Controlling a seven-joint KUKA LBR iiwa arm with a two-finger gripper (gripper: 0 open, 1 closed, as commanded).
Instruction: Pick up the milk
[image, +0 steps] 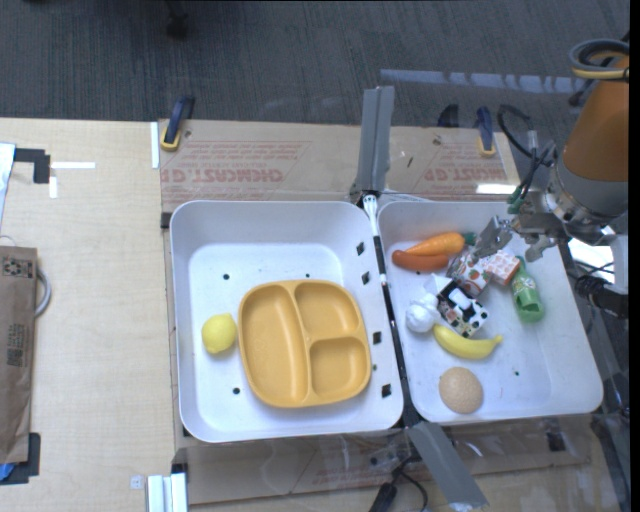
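Observation:
The milk (463, 307) is a small carton with black and white cow patches, lying in the middle of the right bin (560, 390). It rests between a white garlic bulb (420, 317) and a banana (467, 344). My gripper (513, 243) hangs over the bin's far right part, up and to the right of the milk and apart from it. Its two fingers stand open with nothing between them. Just below the left finger lies an orange and white carton (488, 268).
A carrot (430, 251) lies at the right bin's far left, a green bottle (527, 298) at its right, a tan egg-shaped thing (460, 390) near the front. The left bin (200, 400) holds a yellow divided plate (303, 342) and a lemon (219, 334).

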